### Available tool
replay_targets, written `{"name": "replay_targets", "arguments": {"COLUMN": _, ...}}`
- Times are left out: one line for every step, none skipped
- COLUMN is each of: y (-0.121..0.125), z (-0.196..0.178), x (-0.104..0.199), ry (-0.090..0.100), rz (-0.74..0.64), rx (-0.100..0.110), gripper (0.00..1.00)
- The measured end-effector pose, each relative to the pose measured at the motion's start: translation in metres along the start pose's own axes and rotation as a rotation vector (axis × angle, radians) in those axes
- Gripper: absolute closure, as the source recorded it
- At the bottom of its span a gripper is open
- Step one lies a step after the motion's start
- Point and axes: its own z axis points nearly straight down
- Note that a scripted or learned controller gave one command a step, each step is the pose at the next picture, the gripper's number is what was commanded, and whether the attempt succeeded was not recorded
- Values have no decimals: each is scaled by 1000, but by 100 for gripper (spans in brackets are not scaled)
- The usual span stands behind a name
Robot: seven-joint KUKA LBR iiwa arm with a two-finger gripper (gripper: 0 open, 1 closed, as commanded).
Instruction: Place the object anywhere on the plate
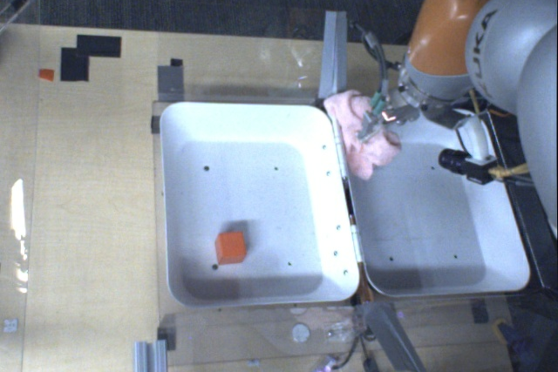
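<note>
A crumpled pink cloth (360, 145) lies at the far left corner of the right bin (436, 240), partly draped over the wall between the two bins. My gripper (381, 119) is down at the cloth's right upper edge, touching or just above it; the arm's wrist covers the tip. A small orange block (231, 247) sits on the floor of the left bin (179, 187), towards its near left corner, far from the gripper.
The grey arm with its orange band (449, 9) reaches over the right bin's far right side, with black cables (466, 163) trailing below the wrist. A grey upright post (333, 52) stands behind the bins' shared wall.
</note>
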Motion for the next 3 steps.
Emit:
{"name": "replay_targets", "arguments": {"y": 3, "z": -40, "x": 1, "ry": -1, "rz": -8, "rx": -2, "gripper": 100}}
{"name": "replay_targets", "arguments": {"y": 23, "z": -32, "x": 50, "ry": 2, "rz": -412, "rx": -1, "gripper": 100}}
{"name": "replay_targets", "arguments": {"y": 42, "z": -44, "x": 94, "ry": 0, "rz": -812, "rx": -6, "gripper": 100}}
